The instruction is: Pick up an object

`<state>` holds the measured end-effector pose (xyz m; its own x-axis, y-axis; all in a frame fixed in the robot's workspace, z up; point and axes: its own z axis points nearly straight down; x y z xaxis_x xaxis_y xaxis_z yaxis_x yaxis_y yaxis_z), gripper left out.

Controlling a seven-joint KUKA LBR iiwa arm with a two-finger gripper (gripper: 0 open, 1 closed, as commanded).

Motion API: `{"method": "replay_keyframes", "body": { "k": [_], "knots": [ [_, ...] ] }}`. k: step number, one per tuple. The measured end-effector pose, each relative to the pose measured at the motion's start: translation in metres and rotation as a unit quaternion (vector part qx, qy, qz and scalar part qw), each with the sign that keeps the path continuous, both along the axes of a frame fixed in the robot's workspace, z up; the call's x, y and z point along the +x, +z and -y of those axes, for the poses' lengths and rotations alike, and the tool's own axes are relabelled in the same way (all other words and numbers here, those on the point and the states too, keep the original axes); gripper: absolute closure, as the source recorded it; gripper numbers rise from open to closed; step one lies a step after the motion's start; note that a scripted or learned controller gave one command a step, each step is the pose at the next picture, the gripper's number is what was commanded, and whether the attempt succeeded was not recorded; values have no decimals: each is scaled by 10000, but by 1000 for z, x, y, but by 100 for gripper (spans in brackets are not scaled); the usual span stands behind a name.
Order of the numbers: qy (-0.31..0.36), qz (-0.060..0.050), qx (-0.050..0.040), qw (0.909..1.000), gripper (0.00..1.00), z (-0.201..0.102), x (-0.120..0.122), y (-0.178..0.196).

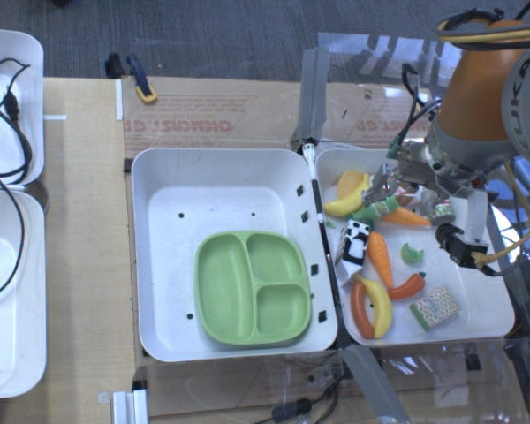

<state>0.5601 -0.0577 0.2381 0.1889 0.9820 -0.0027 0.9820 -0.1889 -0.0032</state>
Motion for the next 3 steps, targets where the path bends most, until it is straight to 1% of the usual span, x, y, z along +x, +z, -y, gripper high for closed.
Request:
{"method": "replay_keyframes", "body": {
  "k": [1,2,3],
  "knots": [
    [8,-16,-8,10000,100,1,0,8],
    [1198,7,13,9928,100,71,-13,-147],
    [370,13,9,9993,100,96,-11,-147]
  ]
}}
